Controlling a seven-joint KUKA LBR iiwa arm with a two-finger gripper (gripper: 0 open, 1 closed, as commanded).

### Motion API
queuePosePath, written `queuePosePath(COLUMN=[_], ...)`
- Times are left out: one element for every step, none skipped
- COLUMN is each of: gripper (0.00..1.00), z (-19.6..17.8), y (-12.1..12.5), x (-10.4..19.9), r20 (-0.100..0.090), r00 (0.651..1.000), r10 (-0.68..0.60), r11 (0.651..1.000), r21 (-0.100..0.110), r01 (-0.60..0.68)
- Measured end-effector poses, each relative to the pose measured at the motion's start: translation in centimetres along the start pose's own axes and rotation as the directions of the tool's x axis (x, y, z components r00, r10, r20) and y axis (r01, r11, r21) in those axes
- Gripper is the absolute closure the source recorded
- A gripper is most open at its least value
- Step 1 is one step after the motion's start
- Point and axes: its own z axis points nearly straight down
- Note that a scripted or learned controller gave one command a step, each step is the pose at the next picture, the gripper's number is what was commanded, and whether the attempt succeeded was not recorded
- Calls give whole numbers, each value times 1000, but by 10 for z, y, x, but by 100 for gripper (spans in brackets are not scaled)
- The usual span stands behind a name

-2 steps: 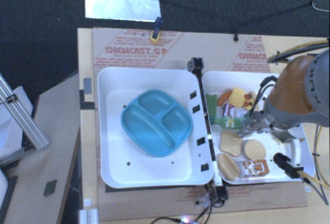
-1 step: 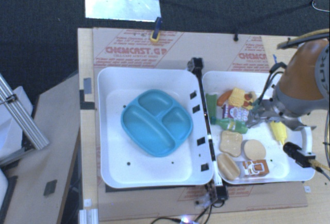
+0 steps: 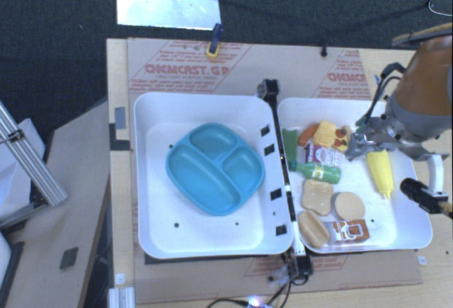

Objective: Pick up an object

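A blue divided plate [image 3: 215, 168] lies alone in the left bin [image 3: 152, 229]. To the plate's right, toy foods crowd the right bin [image 3: 417, 232], among them a green bottle [image 3: 316, 171]. Farther right, the gripper [image 3: 359, 141] hovers beside a yellow corn cob [image 3: 380, 172], holding nothing. In such clutter, it might nudge neighbours or close on nothing.

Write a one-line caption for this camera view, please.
Robot gripper hovers over toy food in the right bin, near a yellow corn cob; a blue divided plate sits in the left bin.
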Motion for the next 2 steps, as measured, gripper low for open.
queuePosePath(gripper=[100,100], z=[-20,-30], y=[1,48], x=[0,27], r20=[-1,-2], r00=[1000,1000], r10=[0,-3], r11=[1000,1000], r21=[3,2], r01=[0,3])
